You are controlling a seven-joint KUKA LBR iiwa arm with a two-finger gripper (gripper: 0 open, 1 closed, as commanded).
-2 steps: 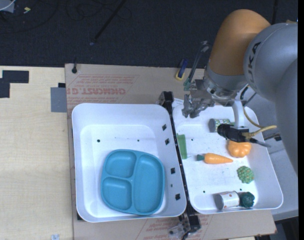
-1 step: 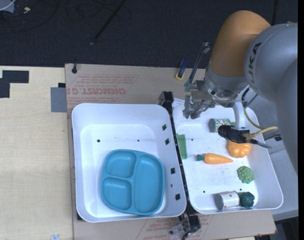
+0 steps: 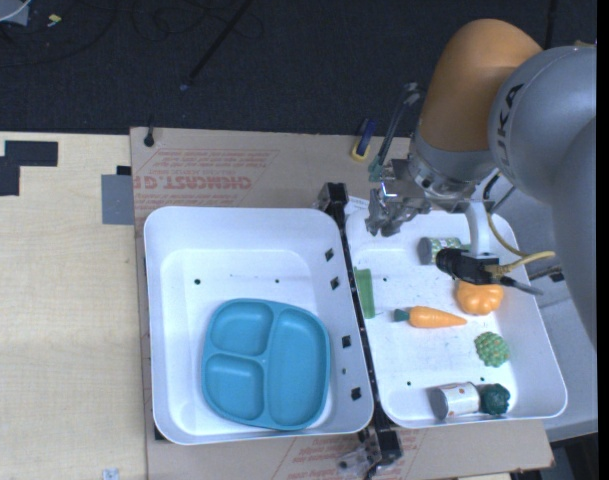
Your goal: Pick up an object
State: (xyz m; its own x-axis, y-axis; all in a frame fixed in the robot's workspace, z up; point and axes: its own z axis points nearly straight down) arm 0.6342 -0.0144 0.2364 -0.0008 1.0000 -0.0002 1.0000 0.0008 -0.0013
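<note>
The arm's grey shell and orange band cover the upper right of the view and hide the far right corner of the right bin (image 3: 544, 368). The gripper (image 3: 384, 213) hangs at the bin's 11 o'clock corner, over the rim. It is a small tangle of metal parts against white plastic, and I cannot tell how its fingers stand; nothing is seen between them.

Inside the right bin, a toy carrot (image 3: 434, 317) lies on its side near the centre, smooth and orange, its green end pointing to 9 o'clock. At its 2 o'clock sits a rounded orange lump (image 3: 480, 297), partly covered by a black clip and cables hanging from the arm. A bumpy green ball (image 3: 491, 348) lies at 4 o'clock from the carrot. At the bin's 6 o'clock edge a short grey-and-white cylinder (image 3: 454, 400) lies tipped over, with a dark green knobbly piece (image 3: 496, 399) just beside it. A flat green stick (image 3: 365, 292) lies along the 9 o'clock wall. A small can-like thing (image 3: 436, 248) near 12 o'clock is too blurred to identify.

The left bin (image 3: 184, 238) holds a glossy blue divided plate (image 3: 266, 362) with three compartments, toward 5 o'clock. Both bins rest on printed cardboard (image 3: 214, 173) on the pale wooden bench (image 3: 54, 318).
</note>
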